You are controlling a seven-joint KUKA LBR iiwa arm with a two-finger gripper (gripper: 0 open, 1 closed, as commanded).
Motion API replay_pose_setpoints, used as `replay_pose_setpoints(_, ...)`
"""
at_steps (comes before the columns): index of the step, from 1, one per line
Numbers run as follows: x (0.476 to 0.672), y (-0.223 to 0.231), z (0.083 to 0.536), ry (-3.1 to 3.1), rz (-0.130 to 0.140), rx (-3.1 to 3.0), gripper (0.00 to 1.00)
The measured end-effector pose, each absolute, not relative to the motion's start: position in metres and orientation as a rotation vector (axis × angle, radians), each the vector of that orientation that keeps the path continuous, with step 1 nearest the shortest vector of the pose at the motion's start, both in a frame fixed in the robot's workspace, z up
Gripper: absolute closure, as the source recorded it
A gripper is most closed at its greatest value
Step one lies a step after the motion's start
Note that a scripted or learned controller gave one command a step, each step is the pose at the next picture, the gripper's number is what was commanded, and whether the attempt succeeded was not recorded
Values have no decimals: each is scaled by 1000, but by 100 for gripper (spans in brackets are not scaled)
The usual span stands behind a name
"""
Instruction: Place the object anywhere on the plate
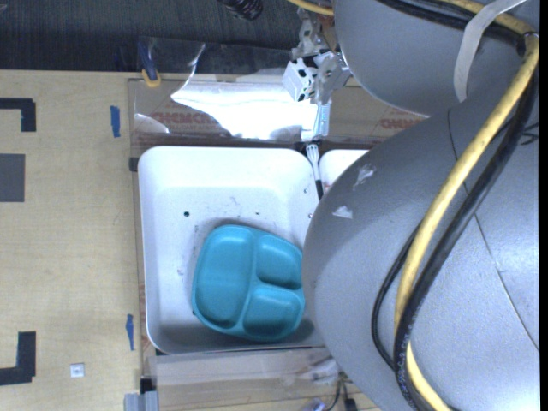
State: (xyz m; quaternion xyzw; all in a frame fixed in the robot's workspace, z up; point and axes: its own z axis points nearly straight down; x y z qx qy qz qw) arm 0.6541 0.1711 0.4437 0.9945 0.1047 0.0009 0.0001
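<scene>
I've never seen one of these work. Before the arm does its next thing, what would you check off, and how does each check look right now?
1. Plate in view: ok. The blue divided plate lies in the left white bin, toward its near right corner.
2. Plate lying flat: ok, it looks level on the bin floor.
3. Plate compartments free to receive something: ok for the parts in view; its right edge runs under the grey arm.
4. Object to be placed located: cannot tell; none is visible.
5. Gripper state: cannot tell; the arm's bulk blocks the view.
6. Right bin contents: cannot tell, only a corner is visible.
</scene>
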Motion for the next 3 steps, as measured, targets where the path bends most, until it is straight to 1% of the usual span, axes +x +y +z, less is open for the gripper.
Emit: replay_pose_setpoints(3, 655, 171, 470, 328, 1, 3125, 100)
